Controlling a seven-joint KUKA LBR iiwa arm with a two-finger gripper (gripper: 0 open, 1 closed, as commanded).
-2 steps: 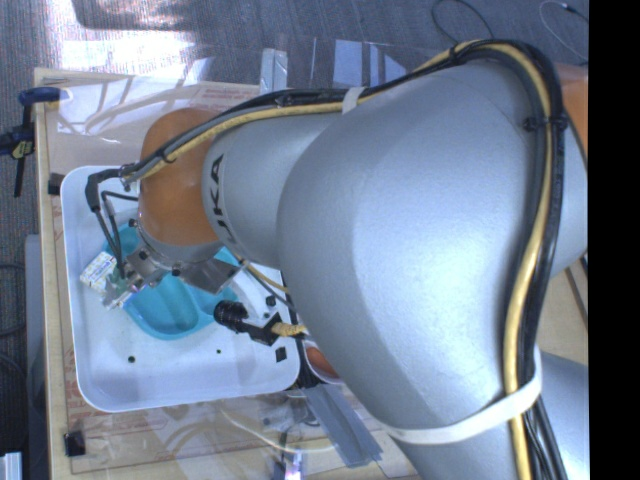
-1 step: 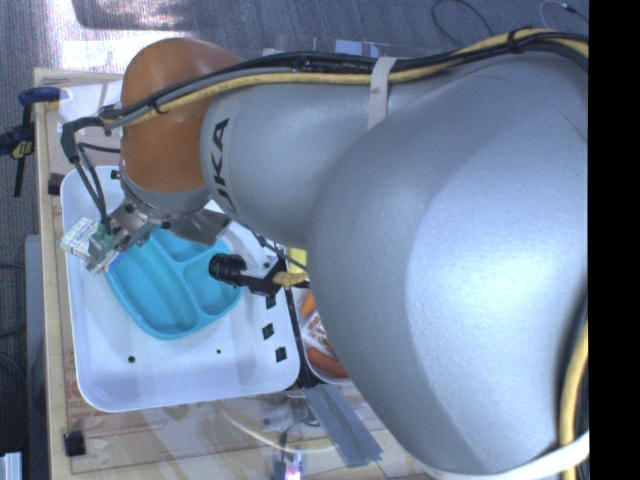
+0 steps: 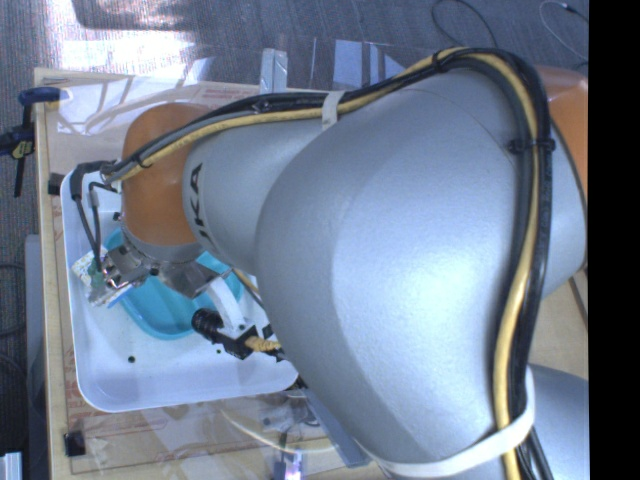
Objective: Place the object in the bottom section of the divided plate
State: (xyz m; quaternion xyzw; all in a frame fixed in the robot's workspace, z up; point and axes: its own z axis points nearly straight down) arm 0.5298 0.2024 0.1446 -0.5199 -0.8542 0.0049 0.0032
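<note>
The claw is seen low over the left white bin, at the left edge of a blue plate, and whether its fingers are spread or pressed together cannot be told: the tip is a small tangle of metal and green, and too little of it is resolved. No object can be made out between the fingers, and the object named in the task cannot be picked out with any certainty; it may be hidden under the wrist or the arm.

Outward from the claw, the orange band is seen directly above the plate, and most of the plate is covered by it and by the grey arm. Only one blue corner is exposed, so the dividers and the bottom section cannot be identified.

That is judged the main hazard. If a release is made here, at the plate's rim, the object could be dropped onto the bin floor or into the wrong section. If nothing is actually held, an empty placement would be made.

A black cable is looped just beside the claw, and a connector hangs near the plate's right side; either could be snagged or could nudge the plate if the wrist is lowered or swung.
</note>
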